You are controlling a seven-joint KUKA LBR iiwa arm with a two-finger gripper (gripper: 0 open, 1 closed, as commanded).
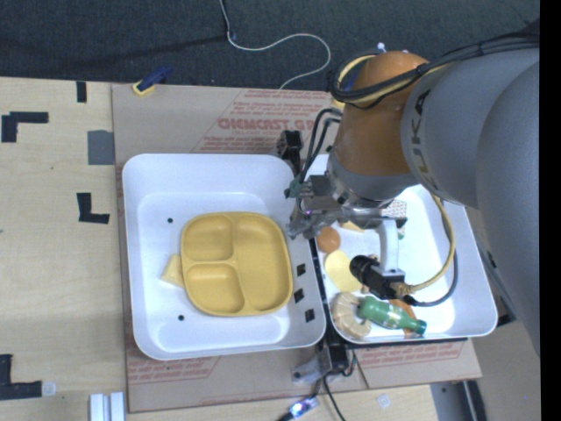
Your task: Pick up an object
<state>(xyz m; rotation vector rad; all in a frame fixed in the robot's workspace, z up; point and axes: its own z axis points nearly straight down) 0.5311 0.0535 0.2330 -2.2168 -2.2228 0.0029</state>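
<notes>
- Orange ball (328, 239) lies just beside the gripper (304, 210), near the right bin (466, 307)'s wall; a closing grasp could nudge it rolling away.
- Gripper's opening: cannot tell.

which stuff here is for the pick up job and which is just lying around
For the job: yellow divided plate, green bottle, small orange thing.
Lying about: white cable, small blue and yellow thing, black tape marks.
</notes>
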